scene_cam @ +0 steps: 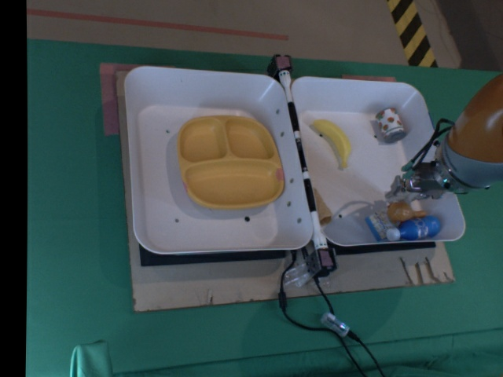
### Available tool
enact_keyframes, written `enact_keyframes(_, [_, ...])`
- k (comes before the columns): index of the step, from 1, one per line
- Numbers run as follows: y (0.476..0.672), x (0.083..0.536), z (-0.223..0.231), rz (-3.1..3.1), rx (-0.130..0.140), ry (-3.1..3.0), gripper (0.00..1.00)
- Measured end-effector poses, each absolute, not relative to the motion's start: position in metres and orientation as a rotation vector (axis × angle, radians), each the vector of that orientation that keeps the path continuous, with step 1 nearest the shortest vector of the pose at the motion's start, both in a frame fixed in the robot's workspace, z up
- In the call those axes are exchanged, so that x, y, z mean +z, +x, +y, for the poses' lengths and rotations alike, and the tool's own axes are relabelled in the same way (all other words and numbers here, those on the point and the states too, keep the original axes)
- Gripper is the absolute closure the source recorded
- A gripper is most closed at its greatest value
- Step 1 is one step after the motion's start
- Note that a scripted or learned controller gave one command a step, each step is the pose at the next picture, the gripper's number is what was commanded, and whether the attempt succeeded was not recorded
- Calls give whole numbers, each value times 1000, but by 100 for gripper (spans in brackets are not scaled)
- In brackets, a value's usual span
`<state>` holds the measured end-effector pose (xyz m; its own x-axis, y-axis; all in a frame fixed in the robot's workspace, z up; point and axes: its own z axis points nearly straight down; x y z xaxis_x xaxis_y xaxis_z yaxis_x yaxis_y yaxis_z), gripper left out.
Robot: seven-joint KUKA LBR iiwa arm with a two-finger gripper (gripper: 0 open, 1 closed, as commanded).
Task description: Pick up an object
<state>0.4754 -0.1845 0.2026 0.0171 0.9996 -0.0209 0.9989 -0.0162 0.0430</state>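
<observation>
Looking at the frame's lower right, we find the gripper [403, 185] poised directly above an orange object [402, 210] in the right bin [357, 93]; whether it grips, we cannot tell.

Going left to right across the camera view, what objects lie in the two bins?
Yellow divided plate → banana → spotted mug. The orange item and blue bottle overlap near the gripper, so I leave them unordered.

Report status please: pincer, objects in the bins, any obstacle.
Pincer low over right bin, near orange item and blue bottle; nothing seen held. Banana and small cup lie apart. Yellow divided plate in left bin.
</observation>
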Motion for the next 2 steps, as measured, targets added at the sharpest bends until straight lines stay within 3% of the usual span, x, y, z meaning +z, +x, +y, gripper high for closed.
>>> enact_keyframes(1, [493, 343, -163, 2205, 5, 2220, 100])
enact_keyframes(2, [544, 190, -133, 2205, 8, 2219, 100])
